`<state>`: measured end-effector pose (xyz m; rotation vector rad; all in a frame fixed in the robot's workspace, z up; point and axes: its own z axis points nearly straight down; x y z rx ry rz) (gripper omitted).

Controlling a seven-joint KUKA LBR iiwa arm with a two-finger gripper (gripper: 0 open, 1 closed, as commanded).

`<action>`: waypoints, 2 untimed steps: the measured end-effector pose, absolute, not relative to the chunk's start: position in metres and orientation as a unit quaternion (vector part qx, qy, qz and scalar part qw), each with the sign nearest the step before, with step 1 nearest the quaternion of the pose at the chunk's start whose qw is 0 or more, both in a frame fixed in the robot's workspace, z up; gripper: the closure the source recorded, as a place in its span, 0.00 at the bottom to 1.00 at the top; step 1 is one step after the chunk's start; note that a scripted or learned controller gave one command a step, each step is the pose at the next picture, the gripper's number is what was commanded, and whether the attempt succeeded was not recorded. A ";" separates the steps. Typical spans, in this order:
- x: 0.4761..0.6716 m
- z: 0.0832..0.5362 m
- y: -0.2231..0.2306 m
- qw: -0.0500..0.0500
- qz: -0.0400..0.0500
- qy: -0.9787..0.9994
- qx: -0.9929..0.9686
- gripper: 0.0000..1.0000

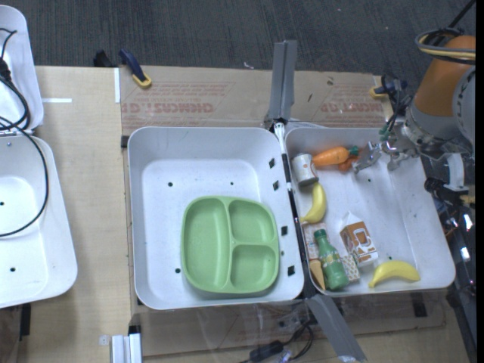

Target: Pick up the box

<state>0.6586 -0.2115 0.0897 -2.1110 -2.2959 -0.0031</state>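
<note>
Where the right bin (423, 225) holds its clutter, the box (358, 243) lies near centre, slightly toward five o'clock, a green bottle (330, 259) just at its nine o'clock. The gripper (368, 159) hovers toward the bin's twelve o'clock, beside a carrot (330, 156), well apart from the box; its grip state cannot be told.

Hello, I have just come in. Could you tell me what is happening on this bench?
A grey and orange robot arm reaches in from the right, and its tool hangs over the far end of the right bin, close to a toy carrot. The small box it should pick up lies untouched nearer the front, beside a green bottle and a banana. The left bin holds a green divided plate.
</note>
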 end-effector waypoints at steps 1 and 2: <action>0.658 0.089 -0.208 0.008 0.000 -0.727 -0.687 0.00; 0.658 0.089 -0.206 0.006 0.000 -0.722 -0.692 0.00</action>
